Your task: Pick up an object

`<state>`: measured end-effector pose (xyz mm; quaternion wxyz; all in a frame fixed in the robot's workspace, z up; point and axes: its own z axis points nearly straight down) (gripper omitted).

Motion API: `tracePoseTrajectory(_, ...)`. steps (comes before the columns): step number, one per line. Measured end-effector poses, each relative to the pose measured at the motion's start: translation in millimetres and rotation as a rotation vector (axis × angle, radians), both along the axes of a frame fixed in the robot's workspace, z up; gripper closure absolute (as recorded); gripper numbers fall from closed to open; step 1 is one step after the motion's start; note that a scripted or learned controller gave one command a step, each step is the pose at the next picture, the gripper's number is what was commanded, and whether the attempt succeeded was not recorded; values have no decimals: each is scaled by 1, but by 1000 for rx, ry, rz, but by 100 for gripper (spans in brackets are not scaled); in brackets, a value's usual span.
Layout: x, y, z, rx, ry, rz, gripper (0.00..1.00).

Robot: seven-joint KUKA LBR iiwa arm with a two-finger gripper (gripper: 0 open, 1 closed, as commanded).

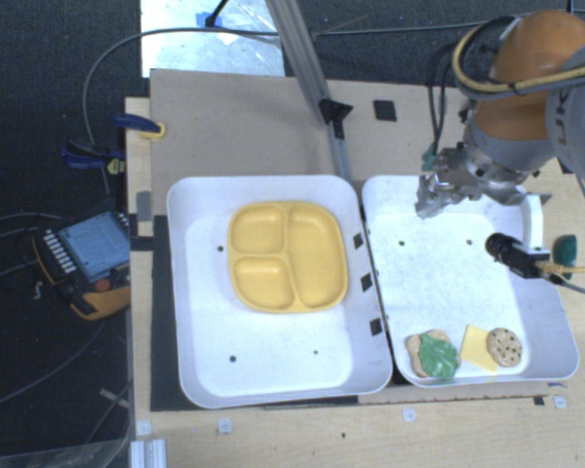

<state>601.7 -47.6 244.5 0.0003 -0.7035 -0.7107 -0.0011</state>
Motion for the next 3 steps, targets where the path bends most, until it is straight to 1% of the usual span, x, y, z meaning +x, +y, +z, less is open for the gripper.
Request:
tracePoseTrajectory(1, -22, 51, 6, 0, 1, 0, 100)
tracePoseTrajectory(2, -39, 102, -11, 0, 2, 0, 100)
tracePoseTrajectory(3, -58, 152, -4, 0, 1, 1, 100)
